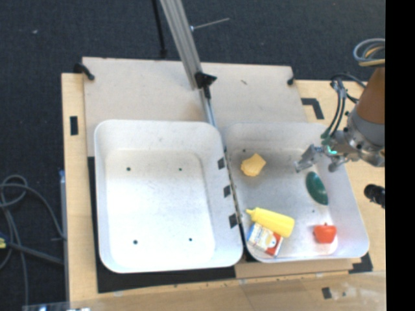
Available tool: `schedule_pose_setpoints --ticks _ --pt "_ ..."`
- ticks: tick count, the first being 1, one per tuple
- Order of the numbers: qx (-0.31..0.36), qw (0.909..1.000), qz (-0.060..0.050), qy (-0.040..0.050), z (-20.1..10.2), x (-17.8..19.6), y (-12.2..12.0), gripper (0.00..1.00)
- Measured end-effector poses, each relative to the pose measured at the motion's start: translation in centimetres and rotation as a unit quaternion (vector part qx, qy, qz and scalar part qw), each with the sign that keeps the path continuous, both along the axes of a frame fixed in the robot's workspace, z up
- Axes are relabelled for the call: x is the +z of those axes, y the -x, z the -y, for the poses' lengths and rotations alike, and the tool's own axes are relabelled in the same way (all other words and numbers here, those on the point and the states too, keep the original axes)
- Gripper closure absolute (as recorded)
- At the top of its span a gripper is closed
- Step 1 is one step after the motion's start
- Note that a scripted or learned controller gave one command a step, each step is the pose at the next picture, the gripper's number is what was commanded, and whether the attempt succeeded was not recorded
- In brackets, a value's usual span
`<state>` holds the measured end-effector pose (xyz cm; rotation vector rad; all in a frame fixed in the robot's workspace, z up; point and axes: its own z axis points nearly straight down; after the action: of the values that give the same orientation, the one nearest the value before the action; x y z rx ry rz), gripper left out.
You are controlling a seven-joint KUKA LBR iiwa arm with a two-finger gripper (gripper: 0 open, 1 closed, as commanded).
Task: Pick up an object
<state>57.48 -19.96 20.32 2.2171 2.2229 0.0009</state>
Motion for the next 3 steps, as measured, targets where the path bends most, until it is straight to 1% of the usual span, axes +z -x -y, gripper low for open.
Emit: schedule_pose_setpoints --ticks 1,2,3 --pt "-0.001 1.0 -0.002 0.0003 0.5 -5.2 -0.9 0.0" --pt "-0.001 1.0 0.002 -0.0019 0.4 -10.1 -1.2 0.0" --pt "-0.002 1.0 0.003 -0.0014 0.5 -8.9 -1.2 1.0"
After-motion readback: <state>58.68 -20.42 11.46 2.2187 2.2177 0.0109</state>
